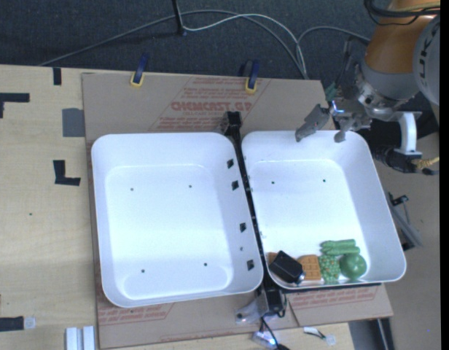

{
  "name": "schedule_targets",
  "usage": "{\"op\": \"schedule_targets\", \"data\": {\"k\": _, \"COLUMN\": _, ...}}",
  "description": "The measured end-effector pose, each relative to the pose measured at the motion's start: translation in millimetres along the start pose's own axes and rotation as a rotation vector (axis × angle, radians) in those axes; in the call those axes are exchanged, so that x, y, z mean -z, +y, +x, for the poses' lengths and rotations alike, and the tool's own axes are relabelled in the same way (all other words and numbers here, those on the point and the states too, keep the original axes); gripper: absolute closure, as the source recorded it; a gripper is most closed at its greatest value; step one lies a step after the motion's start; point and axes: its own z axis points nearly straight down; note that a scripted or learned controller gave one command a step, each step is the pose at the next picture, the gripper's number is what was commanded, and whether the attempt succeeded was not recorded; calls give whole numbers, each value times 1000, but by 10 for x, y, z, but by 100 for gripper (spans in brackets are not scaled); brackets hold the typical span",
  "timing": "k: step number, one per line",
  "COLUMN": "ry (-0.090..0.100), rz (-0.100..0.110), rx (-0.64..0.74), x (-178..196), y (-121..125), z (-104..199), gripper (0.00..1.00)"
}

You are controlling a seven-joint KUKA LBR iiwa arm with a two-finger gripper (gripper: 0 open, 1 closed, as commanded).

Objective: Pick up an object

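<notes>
Several small objects lie along the near edge of the right bin (370, 195): a black block (286, 267), an orange waffle-like piece (309, 267), a green bumpy piece (337, 248) and a green ball (353, 266). My gripper (323, 128) hangs over the bin's far rim, well away from those objects. Its two grey fingers (309, 128) are spread apart with nothing between them.
The left bin (108, 195) sits beside the right one, joined by a black clip strip (243, 195). Both rest on a cardboard sheet (202, 100) held by clamps at the back. Cables run across the dark floor behind.
</notes>
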Motion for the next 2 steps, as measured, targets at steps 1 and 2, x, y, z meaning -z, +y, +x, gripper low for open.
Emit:
{"op": "schedule_targets", "data": {"k": 1, "ry": 0, "rz": 2, "rx": -1, "x": -298, "y": -550, "z": -70, "gripper": 0}}
{"op": "schedule_targets", "data": {"k": 2, "ry": 0, "rz": 0, "rx": 0, "x": -189, "y": -543, "z": -63, "gripper": 100}}
